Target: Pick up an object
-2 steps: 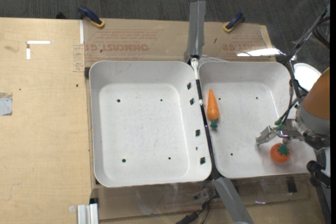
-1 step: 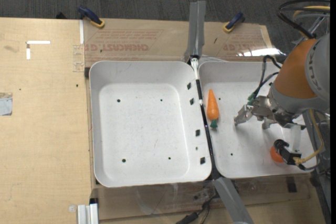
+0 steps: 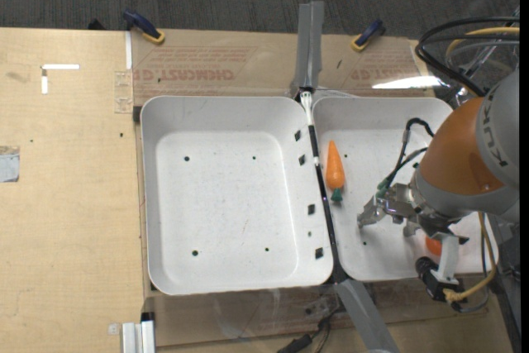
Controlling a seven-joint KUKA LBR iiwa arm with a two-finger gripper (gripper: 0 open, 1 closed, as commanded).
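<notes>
one arm [image 3: 463,161] bent low | end effector [image 3: 388,211] over right bin [image 3: 372,116]

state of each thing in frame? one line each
Orange toy carrot with green top: lying flat in the right white bin, near its left wall, untouched.
Small orange-red object: in the right bin, mostly hidden beneath the arm.
Gripper: low over the right bin, right of the carrot.
Left shallow white plastic bin: level on the bench.
Right shallow white plastic bin: level, abutting the left bin.
</notes>
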